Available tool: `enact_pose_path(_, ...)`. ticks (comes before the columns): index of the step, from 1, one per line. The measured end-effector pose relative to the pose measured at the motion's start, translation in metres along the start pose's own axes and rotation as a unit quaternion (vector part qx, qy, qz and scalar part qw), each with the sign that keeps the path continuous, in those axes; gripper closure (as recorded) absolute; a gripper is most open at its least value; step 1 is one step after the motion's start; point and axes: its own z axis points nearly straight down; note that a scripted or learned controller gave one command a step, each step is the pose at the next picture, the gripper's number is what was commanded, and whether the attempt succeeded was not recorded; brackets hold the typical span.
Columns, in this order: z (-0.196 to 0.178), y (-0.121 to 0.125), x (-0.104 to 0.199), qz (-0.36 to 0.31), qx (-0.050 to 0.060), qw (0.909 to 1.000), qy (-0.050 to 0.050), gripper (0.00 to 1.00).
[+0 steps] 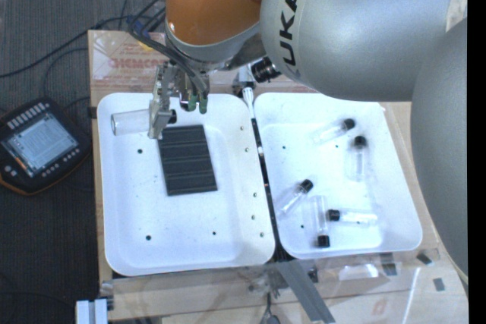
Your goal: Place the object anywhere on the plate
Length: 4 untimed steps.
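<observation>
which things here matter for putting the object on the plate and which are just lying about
For the job:
- clear plastic vial, lying at the left bin's upper left
- dark ribbed rectangular plate in the left bin
- hand, just above the plate's top edge

Lying about:
- black-capped clear vials scattered in the right bin
- handheld pendant with a screen, off the bench

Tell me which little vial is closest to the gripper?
The clear vial in the left bin, lying beside the gripper. The black-capped others sit in the right bin.

1. The arm is cut off by the top and right edges.
2. It hides the counter behind the right bin.
3. The tool covers part of a clear vial.
</observation>
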Motion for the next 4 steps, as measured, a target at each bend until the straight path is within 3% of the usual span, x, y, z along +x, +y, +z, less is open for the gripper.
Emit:
enact_pose_path(1,-0.012,0.003,-0.066,-0.124,0.001,0.9923,-0.001,1.00)
enact_pose_path(2,-0.020,-0.001,-0.002,-0.185,0.002,0.9827,0.000,1.00)
enact_pose_path(3,0.119,-0.005,0.050,-0.364,0.001,0.9313,0.001,1.00)
enact_pose_path(4,0.116,-0.003,-0.018,-0.413,0.000,0.9106,0.000,1.00)
